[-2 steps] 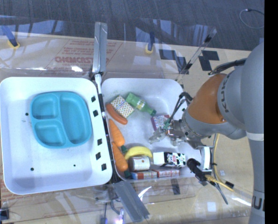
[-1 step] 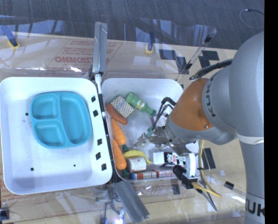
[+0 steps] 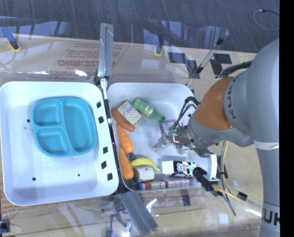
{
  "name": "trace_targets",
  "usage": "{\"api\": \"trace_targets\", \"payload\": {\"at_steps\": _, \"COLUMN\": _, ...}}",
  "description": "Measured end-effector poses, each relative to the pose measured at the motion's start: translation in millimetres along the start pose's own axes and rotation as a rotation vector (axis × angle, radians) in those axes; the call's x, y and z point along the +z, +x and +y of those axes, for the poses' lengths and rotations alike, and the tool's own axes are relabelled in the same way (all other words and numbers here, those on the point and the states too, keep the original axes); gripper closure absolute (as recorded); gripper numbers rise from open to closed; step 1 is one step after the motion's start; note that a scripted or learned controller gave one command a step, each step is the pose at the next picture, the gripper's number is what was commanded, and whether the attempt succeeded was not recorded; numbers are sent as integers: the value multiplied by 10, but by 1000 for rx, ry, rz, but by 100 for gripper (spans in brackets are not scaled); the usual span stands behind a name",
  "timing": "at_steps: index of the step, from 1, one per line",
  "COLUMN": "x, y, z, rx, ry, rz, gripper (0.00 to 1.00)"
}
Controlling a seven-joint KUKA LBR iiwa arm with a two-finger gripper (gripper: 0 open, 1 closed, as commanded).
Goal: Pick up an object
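My gripper [image 3: 167, 139] hangs low over the middle of the right bin [image 3: 179, 94], below the grey wrist and orange band. It is just beside a small purple packet [image 3: 165, 128]. Around it lie a green bottle [image 3: 148, 108], a checkered box [image 3: 129, 113], a red sausage [image 3: 123, 121], two carrots [image 3: 126, 140] along the left wall, a yellow banana [image 3: 143, 162], a small jar [image 3: 145, 173], a black-and-white carton [image 3: 179, 168] and a long thin tube [image 3: 170, 183]. Whether anything is held is unclear.
The left bin [image 3: 18, 181] holds a blue divided plate [image 3: 64, 125]. A grey divider bar [image 3: 105, 48] runs between the bins. The arm's bulk covers the right bin's right side. Cables [image 3: 228, 194] trail near the bin's front right corner.
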State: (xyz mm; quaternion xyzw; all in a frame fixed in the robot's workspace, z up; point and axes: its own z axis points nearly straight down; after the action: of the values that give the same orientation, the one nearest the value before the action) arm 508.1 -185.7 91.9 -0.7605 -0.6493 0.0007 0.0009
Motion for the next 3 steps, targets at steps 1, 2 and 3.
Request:
{"api": "trace_targets", "payload": {"at_steps": 1, "x": -2, "y": 179, "z": 945, "rx": 82, "ry": 0, "rz": 0, "gripper": 0}}
{"api": "trace_targets", "payload": {"at_steps": 2, "x": -95, "y": 202, "z": 943, "rx": 72, "ry": 5, "rz": 1, "gripper": 100}}
{"api": "trace_targets", "payload": {"at_steps": 3, "x": -1288, "y": 1124, "z": 1137, "rx": 96, "ry": -1, "rz": 0, "gripper": 100}}
